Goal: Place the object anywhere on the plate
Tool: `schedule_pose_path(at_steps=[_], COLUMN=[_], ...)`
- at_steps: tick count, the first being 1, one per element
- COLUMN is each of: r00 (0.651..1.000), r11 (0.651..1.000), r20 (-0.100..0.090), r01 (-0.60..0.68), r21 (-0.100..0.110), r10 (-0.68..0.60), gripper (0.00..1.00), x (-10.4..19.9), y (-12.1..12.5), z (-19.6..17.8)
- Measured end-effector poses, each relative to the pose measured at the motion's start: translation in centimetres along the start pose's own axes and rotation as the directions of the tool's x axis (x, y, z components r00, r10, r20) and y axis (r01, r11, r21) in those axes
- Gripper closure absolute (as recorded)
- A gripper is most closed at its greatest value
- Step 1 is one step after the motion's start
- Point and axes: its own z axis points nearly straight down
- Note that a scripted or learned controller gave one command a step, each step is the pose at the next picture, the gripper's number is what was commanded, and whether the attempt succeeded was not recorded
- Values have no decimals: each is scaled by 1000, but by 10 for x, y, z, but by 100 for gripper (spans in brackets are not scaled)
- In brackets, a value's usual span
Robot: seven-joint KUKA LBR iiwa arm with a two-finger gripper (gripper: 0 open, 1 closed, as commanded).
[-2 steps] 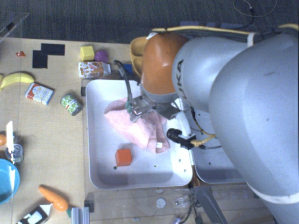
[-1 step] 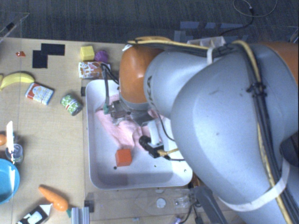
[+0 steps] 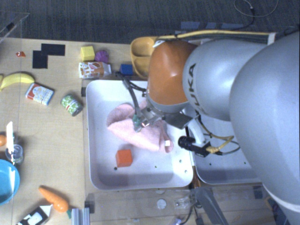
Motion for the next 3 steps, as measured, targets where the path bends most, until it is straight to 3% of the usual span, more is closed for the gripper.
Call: schedule_pose_path(at_steps=[1, 2, 3], r00=[963, 976, 941], r11=[963, 976, 941], r20=[0, 1, 1], r01=[-270, -216, -338], r21=[4, 2, 0], r10=[270, 216, 338], gripper=[100, 100, 100], x=[-47, -124, -44], y=[-96, -91, -36], z=[-8, -9, -90])
